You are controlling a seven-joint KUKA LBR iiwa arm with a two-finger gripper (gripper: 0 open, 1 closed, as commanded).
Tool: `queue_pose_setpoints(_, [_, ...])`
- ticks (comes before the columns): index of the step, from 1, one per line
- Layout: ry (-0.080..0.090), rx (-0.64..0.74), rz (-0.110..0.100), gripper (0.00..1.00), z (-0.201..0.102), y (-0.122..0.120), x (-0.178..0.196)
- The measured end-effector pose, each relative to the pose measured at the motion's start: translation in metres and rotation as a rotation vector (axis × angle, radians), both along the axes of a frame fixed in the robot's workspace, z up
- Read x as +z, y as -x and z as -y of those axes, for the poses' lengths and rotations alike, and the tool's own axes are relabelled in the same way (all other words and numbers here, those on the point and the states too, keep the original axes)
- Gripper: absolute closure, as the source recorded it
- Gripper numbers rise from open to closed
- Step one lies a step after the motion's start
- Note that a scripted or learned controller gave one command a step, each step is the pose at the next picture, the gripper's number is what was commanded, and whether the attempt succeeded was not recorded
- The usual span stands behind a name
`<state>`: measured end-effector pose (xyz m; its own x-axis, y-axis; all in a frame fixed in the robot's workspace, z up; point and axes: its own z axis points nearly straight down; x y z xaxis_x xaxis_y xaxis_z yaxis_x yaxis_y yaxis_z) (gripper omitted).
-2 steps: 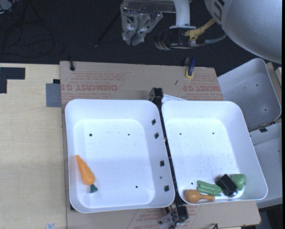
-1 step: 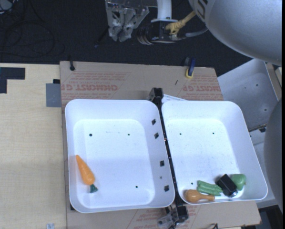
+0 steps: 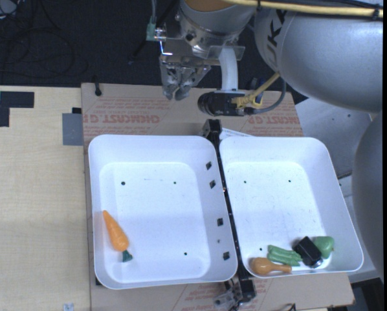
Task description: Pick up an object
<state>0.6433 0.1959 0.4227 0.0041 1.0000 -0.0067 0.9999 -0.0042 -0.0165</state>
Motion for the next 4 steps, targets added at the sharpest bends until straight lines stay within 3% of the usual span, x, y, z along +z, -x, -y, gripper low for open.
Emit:
queue_pose_setpoints(1, [-0.011,0.009,0.024,1.0,-0.05,0.0,0.122])
queue_pose_setpoints(2, [-0.002,0.0,0.005,1.0,0.006,0.0,0.043])
queue_pose_setpoints(3, [-0.008,0.009,0.017,1.0,-0.05,0.0,0.101])
queue_pose_setpoints(4, [0.001,-0.003,-0.001,1.0,0.03,0.0,-0.028])
